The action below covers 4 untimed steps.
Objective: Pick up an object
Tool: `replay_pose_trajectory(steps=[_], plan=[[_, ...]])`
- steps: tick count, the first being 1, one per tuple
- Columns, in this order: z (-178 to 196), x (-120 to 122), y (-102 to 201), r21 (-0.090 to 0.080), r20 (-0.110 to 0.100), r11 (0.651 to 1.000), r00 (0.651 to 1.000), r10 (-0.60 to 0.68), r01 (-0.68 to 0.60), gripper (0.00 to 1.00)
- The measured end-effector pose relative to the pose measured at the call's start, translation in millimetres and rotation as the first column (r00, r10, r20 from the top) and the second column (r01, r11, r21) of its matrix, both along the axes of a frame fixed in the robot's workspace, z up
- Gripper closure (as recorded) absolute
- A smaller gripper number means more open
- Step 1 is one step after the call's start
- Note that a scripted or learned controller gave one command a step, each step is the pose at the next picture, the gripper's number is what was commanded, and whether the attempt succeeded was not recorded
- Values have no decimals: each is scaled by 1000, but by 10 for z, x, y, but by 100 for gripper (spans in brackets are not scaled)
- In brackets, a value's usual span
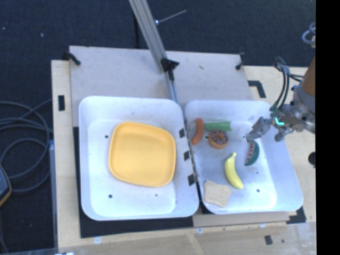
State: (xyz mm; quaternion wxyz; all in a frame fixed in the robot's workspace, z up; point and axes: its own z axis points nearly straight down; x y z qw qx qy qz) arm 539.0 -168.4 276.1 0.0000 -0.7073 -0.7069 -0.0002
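Observation:
My gripper (269,132) hovers over the upper right part of the right bin (284,195), its two fingers spread open with nothing between them. Just below its left finger (258,128) lies a watermelon slice (252,153). Further left lie a yellow banana (232,170), a slice of bread (217,193), a round brown donut-like piece (218,138), a green stick (218,125) and an orange-red sausage (197,130). A yellow square plate (142,154) lies in the left bin (90,195).
A slanted metal pole (151,31) rises from the back edge between the two bins. Cables (21,142) lie on the dark floor to the left of the bench. The arm's wrist and hoses (297,97) come in from the right.

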Motion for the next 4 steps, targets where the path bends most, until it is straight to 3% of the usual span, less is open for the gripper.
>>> replay_pose_trajectory(steps=[1,2,4], plan=[[0,0,0,0,0,1000,1000,0,0,0],[-444,-67,-33,0,-3,1000,1000,-1,1,0],[-1671,-104,10,1,-5,1000,1000,0,0,0]])
